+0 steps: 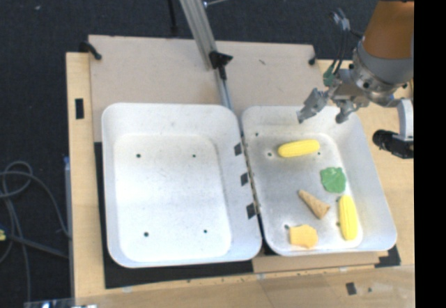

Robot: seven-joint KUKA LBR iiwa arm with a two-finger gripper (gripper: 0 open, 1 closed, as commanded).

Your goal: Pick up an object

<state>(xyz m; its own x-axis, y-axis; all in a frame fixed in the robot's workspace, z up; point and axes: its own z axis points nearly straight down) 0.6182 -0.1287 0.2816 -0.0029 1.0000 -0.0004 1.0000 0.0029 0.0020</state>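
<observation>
Corn (299, 149) twice; leaf (333, 179), cone (314, 203), cheese (303, 236) once.

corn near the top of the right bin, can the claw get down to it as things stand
Probably yes. The claw hangs open above the bin's far edge, just up and right of that corn, which lies alone on bare floor; the green piece sits well apart.

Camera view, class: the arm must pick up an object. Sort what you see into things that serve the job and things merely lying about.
Serve the job:
two-finger gripper, fingers spread
horizontal yellow corn cob
upright yellow corn cob
green leafy piece
tan cone
orange-yellow chunk
right white bin holding them

Lying about:
left white bin
slanted metal rail
black cables
</observation>
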